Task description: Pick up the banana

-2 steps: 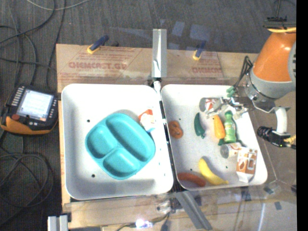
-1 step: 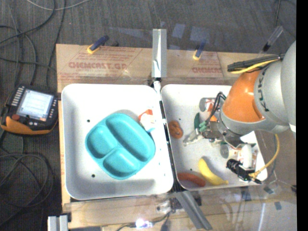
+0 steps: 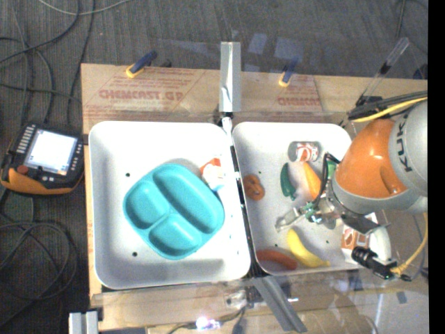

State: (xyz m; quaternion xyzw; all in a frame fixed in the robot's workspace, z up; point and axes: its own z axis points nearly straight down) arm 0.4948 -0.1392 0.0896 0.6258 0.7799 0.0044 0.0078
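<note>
The banana (image 3: 305,250) lies near the front of the right bin (image 3: 268,141), beside a sausage (image 3: 277,258), just below the gripper (image 3: 300,214), whose opening I cannot tell, so a descent could nudge the crowded neighbours instead.

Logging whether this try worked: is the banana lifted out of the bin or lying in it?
Lying in it. The banana rests flat on the right bin's floor beside the hot dog.
</note>
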